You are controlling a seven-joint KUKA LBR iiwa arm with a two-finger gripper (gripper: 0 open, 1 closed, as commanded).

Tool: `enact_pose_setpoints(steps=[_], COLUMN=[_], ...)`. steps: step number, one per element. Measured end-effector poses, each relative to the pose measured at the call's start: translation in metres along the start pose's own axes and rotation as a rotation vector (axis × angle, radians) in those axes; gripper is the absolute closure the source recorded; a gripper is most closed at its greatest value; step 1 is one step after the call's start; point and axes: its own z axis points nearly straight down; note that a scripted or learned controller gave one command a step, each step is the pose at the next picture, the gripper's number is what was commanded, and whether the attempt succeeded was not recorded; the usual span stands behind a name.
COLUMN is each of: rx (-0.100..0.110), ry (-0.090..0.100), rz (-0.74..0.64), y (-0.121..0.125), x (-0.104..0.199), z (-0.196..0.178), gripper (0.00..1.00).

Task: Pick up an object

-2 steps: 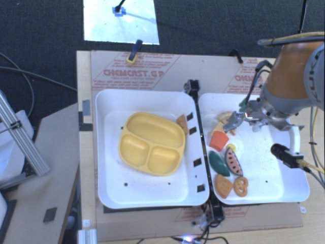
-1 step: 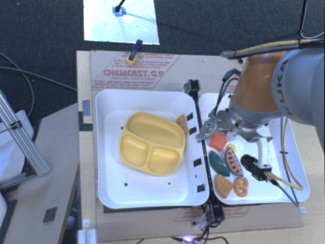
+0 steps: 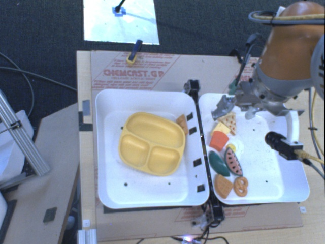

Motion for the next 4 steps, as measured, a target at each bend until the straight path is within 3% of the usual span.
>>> enact_pose_setpoints(steps=[1, 2, 3, 4], rx=[0.015, 0.001, 0.009, 0.014], ry=[0.002, 0.003, 0.0, 0.002], rz=[-0.006, 0.001, -0.005, -0.006], y=[-0.022, -0.048, -0.047, -0.042], x=[0.087, 0.083, 0.083, 0.187], z=[0.013, -0.101, -0.106, -0.086], gripper=[0.0, 0.0, 1.0, 1.0])
